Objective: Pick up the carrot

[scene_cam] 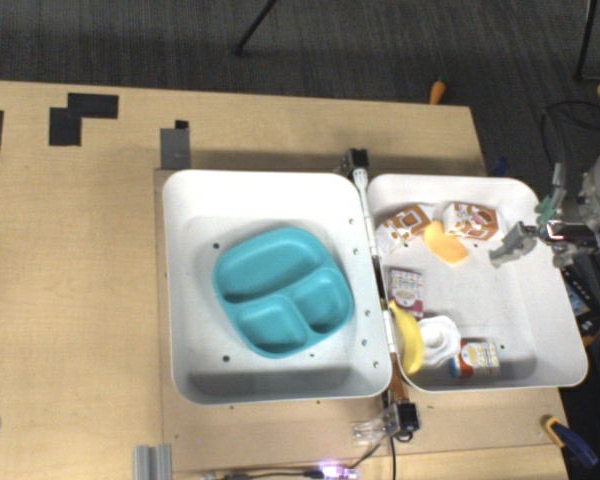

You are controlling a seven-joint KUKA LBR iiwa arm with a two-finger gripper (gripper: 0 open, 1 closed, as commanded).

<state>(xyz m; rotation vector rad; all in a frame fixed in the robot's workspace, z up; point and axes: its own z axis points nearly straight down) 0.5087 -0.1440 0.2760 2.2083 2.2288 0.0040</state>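
An orange-yellow tapered piece [447, 245], which I take for the carrot, lies in the upper middle of the right bin [540, 318], between two brown-and-white packets [407, 224] [472, 221]. My gripper [510, 245] hangs over the bin's upper right part, a short way right of the carrot and not touching it. Nothing shows in its grasp. The arm [585, 223] comes in from the right edge.
The right bin also holds a pink-and-white packet [407, 289], a banana [410, 338], a white cup [439, 337] and a small bottle [477, 357] along its left and front. A teal divided plate [280, 290] lies in the left bin [185, 268].
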